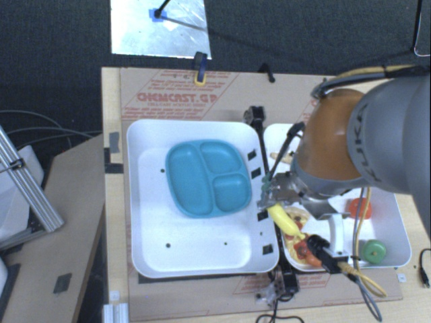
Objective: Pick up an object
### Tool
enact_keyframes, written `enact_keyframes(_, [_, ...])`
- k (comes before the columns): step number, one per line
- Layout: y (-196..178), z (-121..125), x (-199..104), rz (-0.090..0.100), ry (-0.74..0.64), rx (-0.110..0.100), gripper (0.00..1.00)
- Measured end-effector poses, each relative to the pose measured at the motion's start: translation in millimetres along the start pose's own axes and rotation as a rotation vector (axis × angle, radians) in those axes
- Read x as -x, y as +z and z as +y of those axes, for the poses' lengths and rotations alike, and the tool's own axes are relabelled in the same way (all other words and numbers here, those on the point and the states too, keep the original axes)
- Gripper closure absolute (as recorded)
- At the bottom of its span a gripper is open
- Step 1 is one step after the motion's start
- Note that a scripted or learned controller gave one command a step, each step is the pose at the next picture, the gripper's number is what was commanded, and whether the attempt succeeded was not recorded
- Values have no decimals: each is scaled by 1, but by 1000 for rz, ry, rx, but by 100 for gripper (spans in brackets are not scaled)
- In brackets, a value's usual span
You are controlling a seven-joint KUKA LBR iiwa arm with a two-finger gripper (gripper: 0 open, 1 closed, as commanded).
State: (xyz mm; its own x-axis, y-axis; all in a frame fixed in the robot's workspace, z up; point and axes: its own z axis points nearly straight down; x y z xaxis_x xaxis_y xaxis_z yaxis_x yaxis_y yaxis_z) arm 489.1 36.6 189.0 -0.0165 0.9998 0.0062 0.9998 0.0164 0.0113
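My gripper (271, 195) hangs over the left edge of the right bin (403, 242), close to the wall between the two bins. A yellow banana-shaped object (283, 220) lies just below it, touching or nearly touching the gripper; whether it is held cannot be seen. Beside the banana is a pale item with red and orange pieces (301, 246). A green round object (374, 251) sits at the bin's near right. An orange-red object (359, 208) lies behind it, partly hidden by the arm.
The left bin (149, 247) holds a blue divided plate (207, 177) at its centre. The grey and orange arm covers most of the right bin's far half. Black clips line the wall between the bins.
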Motion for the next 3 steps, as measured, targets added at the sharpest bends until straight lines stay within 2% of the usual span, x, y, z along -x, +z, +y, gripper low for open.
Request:
enact_keyframes(1, [-47, 2, -68, -3, 4, -5, 100])
enact_keyframes(2, [-67, 0, -40, -6, 17, -6, 100])
enact_keyframes(3, [-108, 4, -112, -3, 5, -6, 100])
